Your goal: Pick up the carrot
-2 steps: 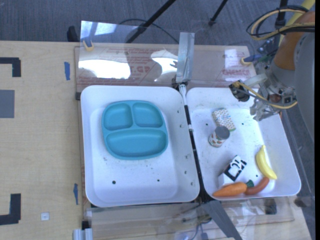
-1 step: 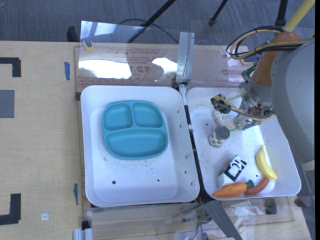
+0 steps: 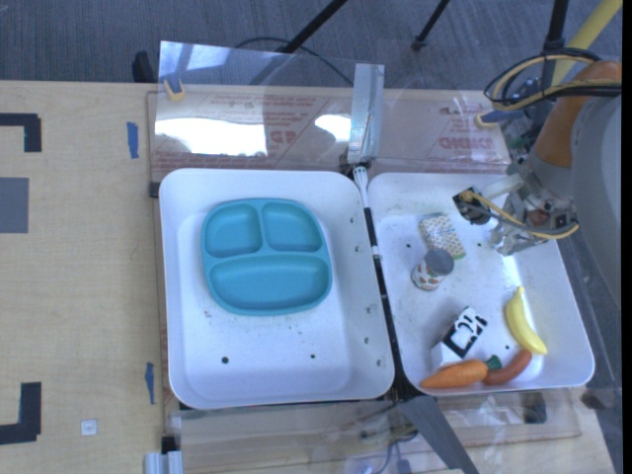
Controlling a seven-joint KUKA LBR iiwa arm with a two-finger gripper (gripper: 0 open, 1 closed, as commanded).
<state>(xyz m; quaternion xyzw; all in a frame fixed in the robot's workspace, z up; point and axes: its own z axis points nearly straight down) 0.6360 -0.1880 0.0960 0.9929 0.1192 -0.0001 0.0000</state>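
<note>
At right bin (image 3: 568,294) front edge: carrot (image 3: 456,373); end effector (image 3: 513,227) well apart, finger state unclear.

My arm (image 3: 597,136) runs off the right edge, so only the wrist end and the orange band show. My pincer (image 3: 509,227) sits among cables and brackets over the right bin's (image 3: 568,294) far right part, and I cannot tell how its fingers stand. The carrot (image 3: 456,374) lies at the near wall of that bin; its thick end meets a reddish-brown thing (image 3: 513,365) too small for me to name. A black-and-white block (image 3: 464,334) just behind it bears a pattern I cannot read. Two small speckled things (image 3: 434,250) near the bin's middle are too blurred to identify. The print on the clear sheet (image 3: 296,117) behind the bins is illegible.
</note>
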